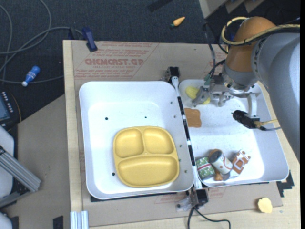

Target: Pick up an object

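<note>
Looking down at a slant on a bench bearing two shallow white bins side by side. In the left bin, just a yellow divided plate with three compartments, lying flat. In the right bin, several small things: a yellow object in the far left corner, a flat brown piece just beside it toward the camera, and along the near edge a cluster of a green box, a small can and a brown-and-white toy.

Reaching in from the right, a grey arm with an orange band, and its gripper low over that far left corner, close against the yellow object. Cannot tell whether open or closed: too small and too shadowed to make out. Cannot tell either whether touching the yellow object or merely beside it.

Judged as early to midway in the pick: approach apparently made, nothing seen lifted clear of the bin floor. Left to do: a secure grip and a lift.

As for the likely target, the yellow object: small, rounded, pale lemon in colour, partly hidden by the gripper, tucked close to the bin wall, well apart from the near cluster. Probably awkward to grip so near the wall
</note>
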You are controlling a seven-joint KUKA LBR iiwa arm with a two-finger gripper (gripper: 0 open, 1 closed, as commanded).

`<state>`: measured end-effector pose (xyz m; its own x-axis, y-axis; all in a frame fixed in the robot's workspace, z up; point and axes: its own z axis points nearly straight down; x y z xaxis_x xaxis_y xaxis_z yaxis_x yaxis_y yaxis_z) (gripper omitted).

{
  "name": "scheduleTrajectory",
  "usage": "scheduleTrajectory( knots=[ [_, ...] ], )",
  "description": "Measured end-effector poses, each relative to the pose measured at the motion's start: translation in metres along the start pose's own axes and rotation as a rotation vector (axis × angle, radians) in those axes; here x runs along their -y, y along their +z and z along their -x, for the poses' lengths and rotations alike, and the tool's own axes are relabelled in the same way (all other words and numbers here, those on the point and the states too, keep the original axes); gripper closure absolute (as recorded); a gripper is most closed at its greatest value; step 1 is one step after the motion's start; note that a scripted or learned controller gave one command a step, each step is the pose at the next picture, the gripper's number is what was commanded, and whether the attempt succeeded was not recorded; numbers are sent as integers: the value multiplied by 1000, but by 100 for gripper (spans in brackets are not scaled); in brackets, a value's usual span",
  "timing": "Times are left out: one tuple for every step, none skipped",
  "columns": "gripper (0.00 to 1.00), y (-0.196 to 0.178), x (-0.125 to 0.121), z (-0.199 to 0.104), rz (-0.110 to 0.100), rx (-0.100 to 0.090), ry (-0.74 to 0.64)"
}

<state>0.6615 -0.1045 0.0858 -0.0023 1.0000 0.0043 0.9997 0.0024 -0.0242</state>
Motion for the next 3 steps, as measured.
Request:
scheduleTrajectory(
  knots=[
    [0, 5, 1, -10, -4, 4, 0],
    [0, 0, 1, -11, 2, 4, 2],
    [0, 5, 0, -12, -3, 2, 0]
  ],
)
